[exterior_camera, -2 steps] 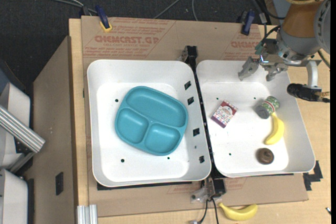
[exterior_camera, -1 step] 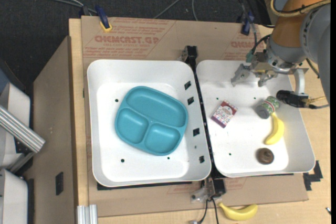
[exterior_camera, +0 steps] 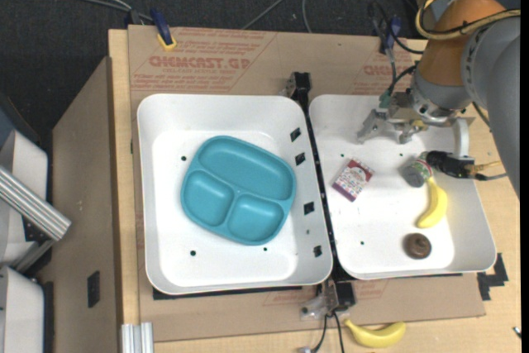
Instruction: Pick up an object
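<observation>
Jaws (exterior_camera: 387,126): mine, low over the upper part of the right bin (exterior_camera: 471,248), in the upper right of the frame; they look spread with nothing between them.
Progress: nothing picked yet, as I judge; every object lies on the bin floor; the whole grasp and lift are left.
Candidates: small packet (exterior_camera: 353,178) at centre right; banana (exterior_camera: 431,206) below and right of my jaws; brown round piece (exterior_camera: 417,245) near the lower rim; greenish object (exterior_camera: 417,170) just beside the banana's top.
Left bin (exterior_camera: 157,260): holds a blue divided plate (exterior_camera: 238,188).
Worktop edge: another banana (exterior_camera: 378,333) at the frame's bottom.
</observation>
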